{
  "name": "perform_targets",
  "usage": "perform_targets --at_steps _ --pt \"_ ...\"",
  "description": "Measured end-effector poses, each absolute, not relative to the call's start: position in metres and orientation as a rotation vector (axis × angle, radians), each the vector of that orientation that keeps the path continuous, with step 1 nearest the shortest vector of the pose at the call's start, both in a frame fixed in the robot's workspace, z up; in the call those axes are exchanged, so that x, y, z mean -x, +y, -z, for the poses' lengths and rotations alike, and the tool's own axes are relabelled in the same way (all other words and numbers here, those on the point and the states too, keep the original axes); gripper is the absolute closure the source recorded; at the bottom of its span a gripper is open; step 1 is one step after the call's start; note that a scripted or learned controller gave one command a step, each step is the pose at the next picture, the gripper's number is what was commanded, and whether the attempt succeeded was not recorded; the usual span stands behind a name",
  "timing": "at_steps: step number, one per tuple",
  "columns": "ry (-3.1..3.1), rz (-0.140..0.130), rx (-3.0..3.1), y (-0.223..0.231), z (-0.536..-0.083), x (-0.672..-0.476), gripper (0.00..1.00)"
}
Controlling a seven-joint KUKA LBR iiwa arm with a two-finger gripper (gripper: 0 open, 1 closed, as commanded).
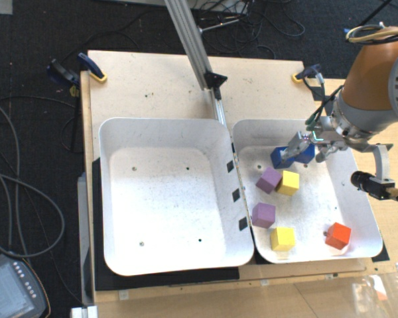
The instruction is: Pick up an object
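My gripper [297,150] reaches into the back of the right bin [362,212] from the right. It is shut on a blue block [282,156], which shows on both sides of the grey fingers [298,142]. Just in front of it lie a purple block [270,179] and a yellow block [289,183], touching each other. Closer to the front sit a second purple block [263,214] and a second yellow block [282,238]. An orange block [338,235] lies in the bin's front right corner.
The left bin [113,177] adjoins the right one along a shared rim. A slanted metal bar [189,35] comes down from the back to that rim. Clamps hold the board's back corners [93,68].
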State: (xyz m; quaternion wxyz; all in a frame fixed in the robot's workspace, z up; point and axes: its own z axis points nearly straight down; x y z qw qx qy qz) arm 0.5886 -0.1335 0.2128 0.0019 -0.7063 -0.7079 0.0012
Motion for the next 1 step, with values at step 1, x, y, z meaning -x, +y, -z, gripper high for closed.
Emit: perform_targets --at_steps 1 --pt "-2.222 -0.001 2.22 -0.1339 -0.2151 -0.589 0.0"
